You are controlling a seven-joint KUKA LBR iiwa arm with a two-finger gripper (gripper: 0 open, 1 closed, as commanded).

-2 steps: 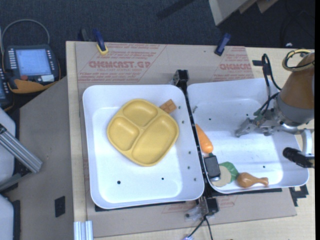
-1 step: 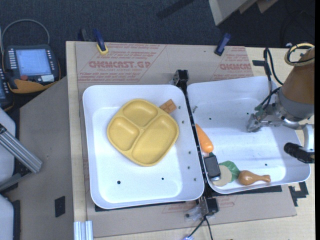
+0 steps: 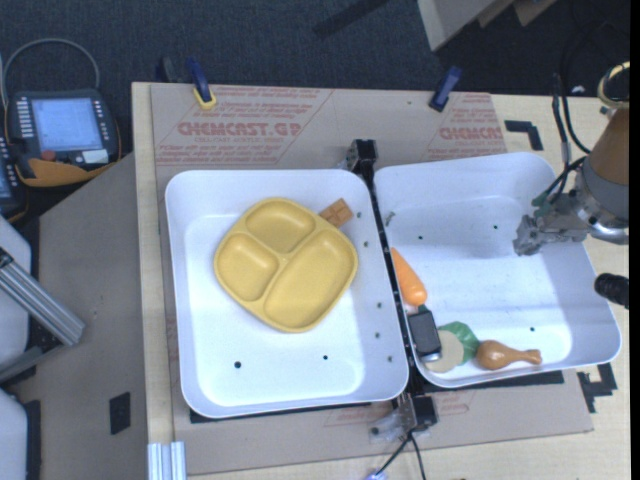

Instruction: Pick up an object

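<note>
Bench surface (image 3: 300,118) of brown printed board is seen from above, clamped at 12 o'clock by two blue clips (image 3: 203,86) and carrying two shallow white bins side by side. Dark carpet is visible beyond the bench, and a grey control pendant (image 3: 62,128) with a lit screen rests at 9 to 10 o'clock. The left bin (image 3: 190,298) contains a yellow divided plate (image 3: 285,263), with a small brown block (image 3: 336,212) touching its 1 o'clock rim. In the right bin (image 3: 480,198), an orange carrot (image 3: 408,278), a black item (image 3: 424,332), a green and cream piece (image 3: 453,346) and a brown drumstick (image 3: 505,354) are grouped along the 6 to 7 o'clock edge. The gripper (image 3: 538,230) hangs at the bin's 3 o'clock side, well apart from these objects; whether its fingers are spread or pressed together cannot be told.
</note>
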